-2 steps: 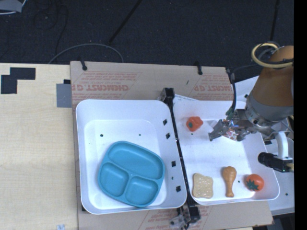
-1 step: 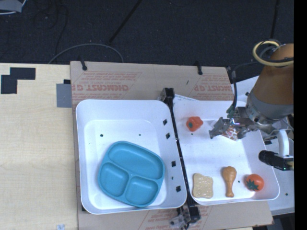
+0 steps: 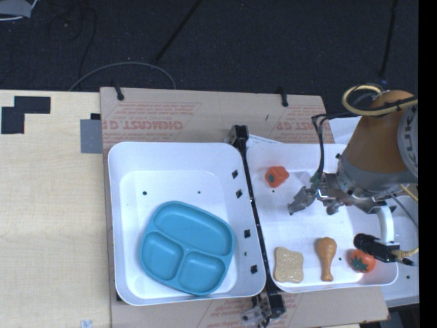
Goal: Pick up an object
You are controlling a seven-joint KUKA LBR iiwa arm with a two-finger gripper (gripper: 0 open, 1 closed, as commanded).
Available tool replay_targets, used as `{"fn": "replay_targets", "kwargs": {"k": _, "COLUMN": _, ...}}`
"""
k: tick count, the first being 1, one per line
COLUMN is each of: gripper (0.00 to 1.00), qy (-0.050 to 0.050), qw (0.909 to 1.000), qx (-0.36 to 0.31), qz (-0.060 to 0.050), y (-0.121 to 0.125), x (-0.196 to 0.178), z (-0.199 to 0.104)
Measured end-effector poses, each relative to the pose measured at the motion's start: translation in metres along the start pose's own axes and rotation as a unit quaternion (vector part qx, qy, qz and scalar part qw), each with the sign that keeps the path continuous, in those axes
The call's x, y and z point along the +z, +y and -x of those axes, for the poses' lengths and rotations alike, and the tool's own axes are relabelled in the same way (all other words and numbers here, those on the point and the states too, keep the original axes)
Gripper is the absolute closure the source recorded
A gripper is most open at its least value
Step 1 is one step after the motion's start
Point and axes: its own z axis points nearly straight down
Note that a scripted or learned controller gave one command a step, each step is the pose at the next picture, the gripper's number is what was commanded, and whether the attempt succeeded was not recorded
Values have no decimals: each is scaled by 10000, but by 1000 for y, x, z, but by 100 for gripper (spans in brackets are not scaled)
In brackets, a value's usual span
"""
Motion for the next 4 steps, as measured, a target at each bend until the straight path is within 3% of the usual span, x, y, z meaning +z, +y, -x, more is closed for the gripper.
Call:
{"fn": "replay_targets", "kwargs": {"k": 1, "gripper": 0, "qy": 0, "qw": 10000, "qx": -1, "qz": 5, "y": 0, "x": 64, "z": -2}}
{"fn": "replay_targets", "kwargs": {"k": 2, "gripper": 0, "qy": -4, "qw": 10000, "qx": 4, "qz": 21, "y": 0, "x": 79, "z": -3}}
{"fn": "replay_targets", "kwargs": {"k": 3, "gripper": 100, "qy": -4, "qw": 10000, "qx": 31, "qz": 27, "y": 0, "x": 67, "z": -2}}
{"fn": "replay_targets", "kwargs": {"k": 4, "gripper": 100, "qy": -9, "qw": 10000, "qx": -5, "qz": 45, "y": -2, "x": 6, "z": -3}}
